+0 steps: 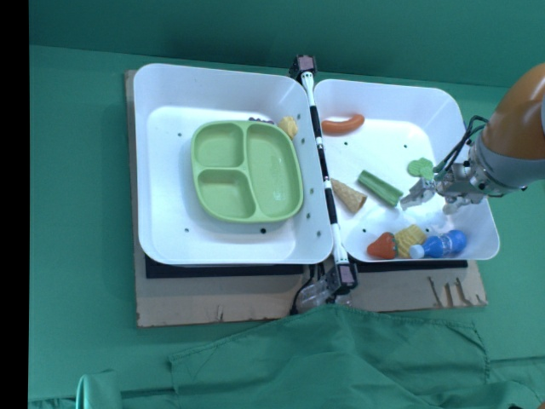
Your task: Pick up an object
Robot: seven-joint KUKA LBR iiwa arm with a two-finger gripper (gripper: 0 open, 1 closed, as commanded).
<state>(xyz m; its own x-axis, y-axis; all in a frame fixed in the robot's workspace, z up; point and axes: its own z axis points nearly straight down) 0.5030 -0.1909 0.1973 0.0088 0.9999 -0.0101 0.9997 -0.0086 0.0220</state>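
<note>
Several toys lie near the gripper (430, 192); fingers spread and empty, reach underway. Next: descend onto the green stick (379, 187) beside them.

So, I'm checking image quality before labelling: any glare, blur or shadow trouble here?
Camera view: light is even and soft, with faint shadows under the green plate; the white bins are bright but keep their edges; the gripper and the small toys by it look slightly soft.

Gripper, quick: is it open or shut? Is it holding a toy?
Gripper: over the right bin, near the green stick. Open or shut cannot be told. No toy seen in it.
</note>
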